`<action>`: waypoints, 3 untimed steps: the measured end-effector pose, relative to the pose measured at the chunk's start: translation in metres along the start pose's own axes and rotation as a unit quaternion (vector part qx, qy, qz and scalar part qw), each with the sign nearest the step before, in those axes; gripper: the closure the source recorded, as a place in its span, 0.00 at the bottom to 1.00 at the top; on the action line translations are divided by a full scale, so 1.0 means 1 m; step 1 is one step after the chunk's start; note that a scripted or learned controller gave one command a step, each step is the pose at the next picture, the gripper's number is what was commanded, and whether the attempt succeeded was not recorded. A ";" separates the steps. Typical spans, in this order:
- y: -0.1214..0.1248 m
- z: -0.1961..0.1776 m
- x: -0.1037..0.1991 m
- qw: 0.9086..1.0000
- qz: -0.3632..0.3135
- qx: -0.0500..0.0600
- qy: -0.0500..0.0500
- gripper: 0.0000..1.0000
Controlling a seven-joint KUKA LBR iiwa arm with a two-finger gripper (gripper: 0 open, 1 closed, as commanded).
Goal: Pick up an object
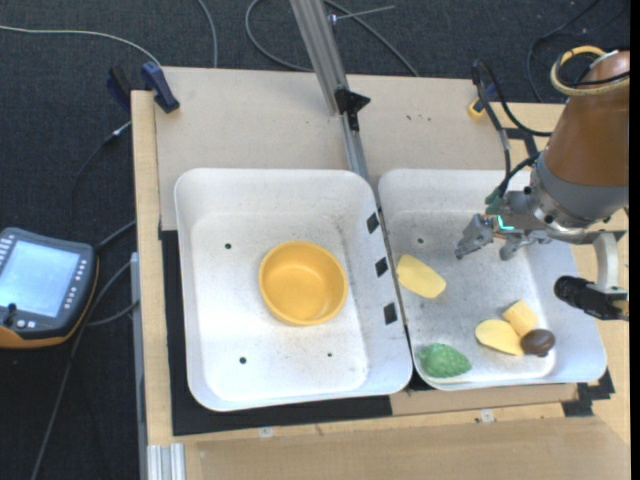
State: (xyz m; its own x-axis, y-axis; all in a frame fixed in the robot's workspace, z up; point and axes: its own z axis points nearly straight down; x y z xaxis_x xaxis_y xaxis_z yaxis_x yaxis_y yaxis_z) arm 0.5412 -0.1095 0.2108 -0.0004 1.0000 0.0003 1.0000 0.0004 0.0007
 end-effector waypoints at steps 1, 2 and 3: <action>0.000 0.000 0.000 1.000 0.000 0.000 0.000 0.00; -0.010 0.048 -0.002 1.000 0.000 0.002 0.000 0.00; -0.009 0.107 0.005 1.000 0.000 0.003 0.000 0.00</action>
State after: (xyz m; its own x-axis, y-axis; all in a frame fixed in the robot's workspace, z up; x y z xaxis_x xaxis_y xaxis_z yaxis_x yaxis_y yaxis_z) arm 0.5320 -0.1041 0.1036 -0.0007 1.0000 0.0009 1.0000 0.0007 -0.0050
